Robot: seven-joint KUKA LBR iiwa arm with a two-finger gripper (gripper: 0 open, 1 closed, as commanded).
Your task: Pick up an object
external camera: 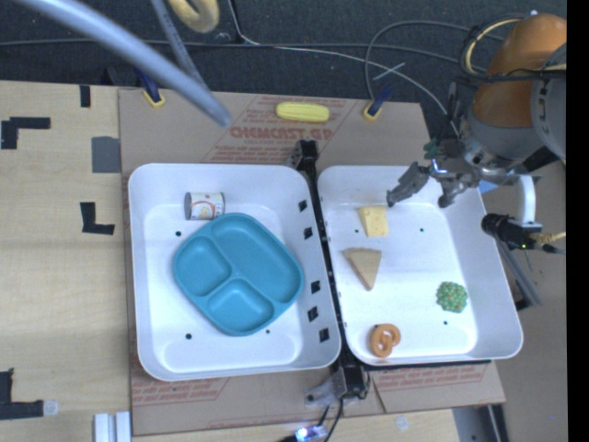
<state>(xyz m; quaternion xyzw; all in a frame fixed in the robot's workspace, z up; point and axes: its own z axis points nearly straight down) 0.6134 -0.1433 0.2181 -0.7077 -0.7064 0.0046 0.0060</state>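
Note:
My gripper (426, 190) hangs over the upper part of the right bin (488, 274), its two dark fingers spread open with nothing between them. A yellow cheese cube (373, 221) lies just below and left of the fingertips. A tan wedge (364, 266) sits lower in the same bin. A green broccoli piece (451, 296) rests near the right wall, and a small pretzel (385, 340) lies near the front edge.
The left bin (147, 265) holds a blue divided tray (237, 272) and a small can (204, 205) lying on its side. A yellow banana-like piece (302, 111) lies on the cardboard behind the bins. Cables run behind the arm.

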